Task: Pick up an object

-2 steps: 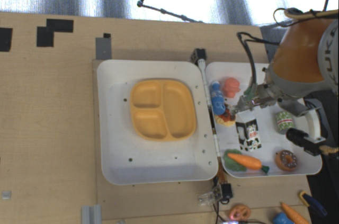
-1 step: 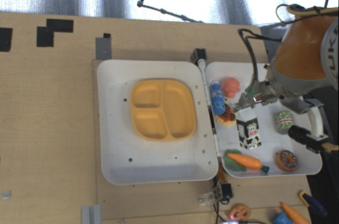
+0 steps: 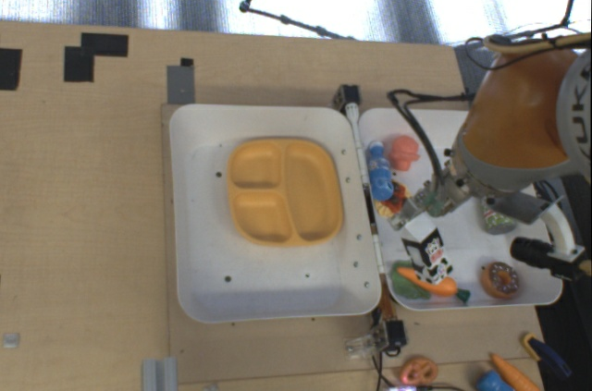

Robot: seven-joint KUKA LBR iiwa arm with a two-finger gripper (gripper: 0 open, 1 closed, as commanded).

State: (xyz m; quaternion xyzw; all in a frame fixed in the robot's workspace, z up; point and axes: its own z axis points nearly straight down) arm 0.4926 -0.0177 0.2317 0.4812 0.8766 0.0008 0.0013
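My gripper [image 3: 413, 208] hangs over the left half of the right bin [image 3: 546, 295], reaching in from the right under the orange-banded wrist. Just left of it lie a blue bottle-like toy [image 3: 377, 167] and a small orange and red toy [image 3: 392, 193]. A pink toy [image 3: 403, 151] sits further back. Below the gripper stands a black and white cow figure [image 3: 431, 256], beside a carrot [image 3: 424, 282]. A brown donut [image 3: 500, 279] lies at the front right. The arm partly hides a grey-green object [image 3: 496, 218].
The left bin [image 3: 199, 195] holds a yellow divided plate [image 3: 281, 191]. A divider rail [image 3: 363, 186] runs between the bins. Outside the bins at the front lie a pretzel-like toy [image 3: 419, 371] and an orange and blue object [image 3: 504, 374]. Cables loop over the right bin's back edge.
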